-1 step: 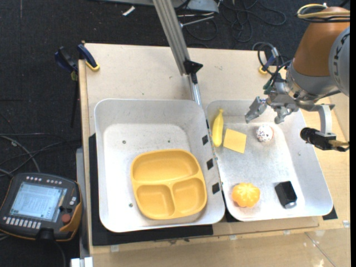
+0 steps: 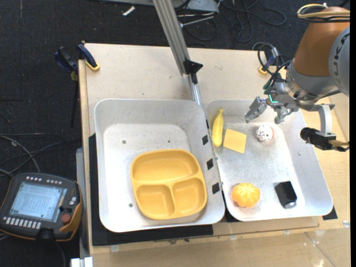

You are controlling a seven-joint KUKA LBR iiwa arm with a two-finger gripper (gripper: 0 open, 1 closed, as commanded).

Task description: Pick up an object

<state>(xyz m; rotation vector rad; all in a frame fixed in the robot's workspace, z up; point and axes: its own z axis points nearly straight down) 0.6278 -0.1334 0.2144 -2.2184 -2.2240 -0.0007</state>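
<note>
Speckled ball [image 2: 265, 133] just below claw [image 2: 268, 113]

Even, fairly bright light falls from overhead. The white bins [image 2: 111, 127] look slightly washed out, and shadows on the worktop [image 2: 133, 71] are short and soft. The dark floor [image 2: 39, 15] holds little detail. Focus is moderate, with faint graininess throughout.
</note>
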